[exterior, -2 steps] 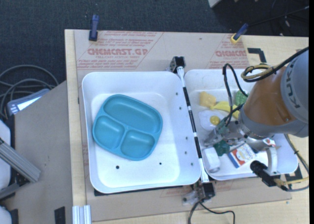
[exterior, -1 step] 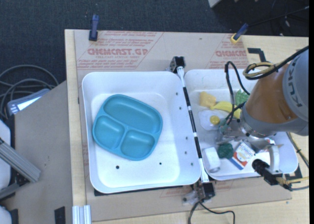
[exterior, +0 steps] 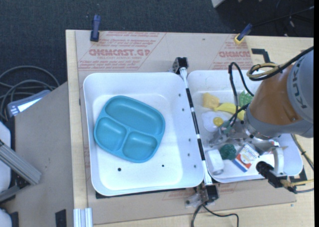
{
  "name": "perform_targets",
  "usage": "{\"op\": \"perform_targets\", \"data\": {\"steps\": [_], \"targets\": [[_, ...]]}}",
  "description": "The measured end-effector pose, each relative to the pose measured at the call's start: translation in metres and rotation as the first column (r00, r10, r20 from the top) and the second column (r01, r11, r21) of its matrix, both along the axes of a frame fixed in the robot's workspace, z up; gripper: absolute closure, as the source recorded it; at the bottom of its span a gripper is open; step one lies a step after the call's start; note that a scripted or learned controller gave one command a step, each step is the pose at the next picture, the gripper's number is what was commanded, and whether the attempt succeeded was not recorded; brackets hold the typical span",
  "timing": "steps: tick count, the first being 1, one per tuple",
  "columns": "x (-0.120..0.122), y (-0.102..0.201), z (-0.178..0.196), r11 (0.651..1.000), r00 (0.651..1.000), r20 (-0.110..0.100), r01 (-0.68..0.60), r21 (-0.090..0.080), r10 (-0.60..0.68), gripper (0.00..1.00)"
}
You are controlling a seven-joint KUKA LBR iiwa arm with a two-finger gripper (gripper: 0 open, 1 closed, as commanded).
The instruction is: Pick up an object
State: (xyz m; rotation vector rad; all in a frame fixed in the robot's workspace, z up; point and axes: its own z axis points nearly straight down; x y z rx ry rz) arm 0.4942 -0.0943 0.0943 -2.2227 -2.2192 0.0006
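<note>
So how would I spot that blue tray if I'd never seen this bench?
Find the two white bins sitting side by side; take the left bin, away from the grey arm. The divided tray lies flat in its middle. It is turquoise with three compartments, much larger than the small jumbled items in the right bin.

Two bins are set side by side on the bench [exterior: 124, 47]. A divided plate [exterior: 129, 128] is laid in the left bin [exterior: 94, 86]. Small objects [exterior: 224, 131] are clustered in the right bin [exterior: 209, 76], partly covered by the arm [exterior: 279, 106].
</note>
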Motion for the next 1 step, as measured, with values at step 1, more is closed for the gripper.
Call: {"op": "perform_targets", "data": {"steps": [1], "targets": [[0.0294, 0.0015, -0.0099, 1.000, 1.000, 0.002, -0.002, -0.001, 0.002, 0.00]]}}
